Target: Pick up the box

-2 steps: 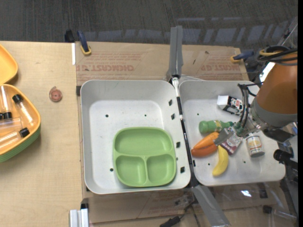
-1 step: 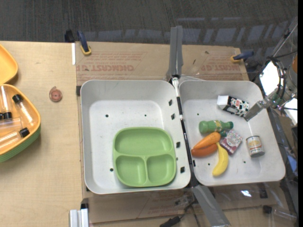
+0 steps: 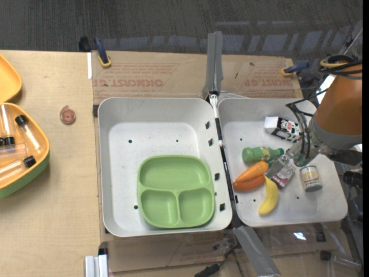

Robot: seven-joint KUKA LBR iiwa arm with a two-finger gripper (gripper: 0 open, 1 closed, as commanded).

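Note:
The box (image 3: 282, 128) is small, white and black, and lies near the back of the right bin (image 3: 323, 212). My gripper (image 3: 282, 169) hangs low over the middle of that bin, in front of the box and apart from it. It is close above a green bottle (image 3: 262, 153), a carrot (image 3: 251, 176) and a small pinkish packet (image 3: 283, 180). The orange band of the arm (image 3: 341, 111) rises to the right of the box.
A banana (image 3: 268, 197) lies at the front of the right bin and a small can (image 3: 311, 178) stands to the gripper's right. The left bin (image 3: 115, 154) holds a green divided plate (image 3: 174, 191). Yellow trays (image 3: 17, 149) sit at the far left of the bench.

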